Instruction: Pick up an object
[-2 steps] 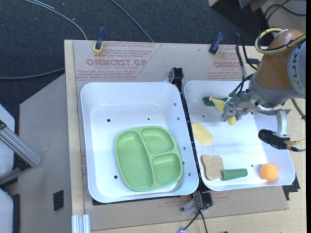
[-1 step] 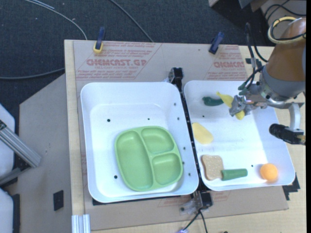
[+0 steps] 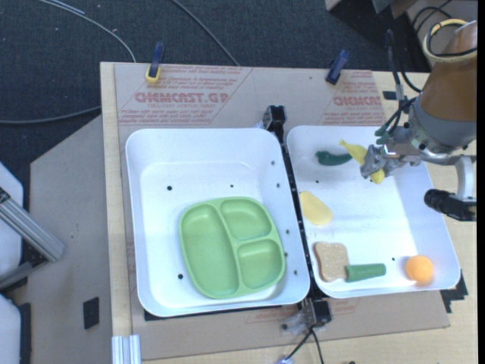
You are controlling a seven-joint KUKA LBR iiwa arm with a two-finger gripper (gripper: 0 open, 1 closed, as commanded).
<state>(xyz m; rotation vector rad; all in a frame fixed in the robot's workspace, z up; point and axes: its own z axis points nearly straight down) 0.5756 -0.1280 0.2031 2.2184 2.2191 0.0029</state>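
Clearly, operator, you had the arm (image 3: pixel 447 89) reaching in from the right edge of the frame, its orange band high at the upper right and its grey wrist over the upper part of the right bin (image 3: pixel 424 211). The gripper (image 3: pixel 377 167) hung low over that bin's upper middle. A small yellow piece (image 3: pixel 376 177) showed right at its tip, but whether it was held or merely lying underneath I could not tell, nor whether the tool was open or closed.

Just left of the gripper you had a dark green object (image 3: pixel 330 158) lying on the bin floor, with a yellow object (image 3: pixel 352 152) touching its right end and angled up toward the upper left. Lower down, near the bin's left wall, lay a pale yellow rounded object (image 3: pixel 315 208). Near the lower edge sat a tan slice of bread (image 3: pixel 330 260), and a green cylinder (image 3: pixel 365 272) lay just beside its lower right corner, apparently touching it. An orange ball (image 3: pixel 419 268) rested in the lower right corner of that bin, well apart from the gripper.

Over in the left bin (image 3: pixel 151 203) you had a light green divided plate (image 3: pixel 231 246) sitting in the lower middle, tilted a little in the frame, with one long compartment on its left and two smaller ones on its right.

Both bins sat side by side on a brown board (image 3: pixel 114 203) printed with red lettering, and two clamps, one blue and yellow (image 3: pixel 155 63) and one blue (image 3: pixel 338 67), gripped the board's upper edge.
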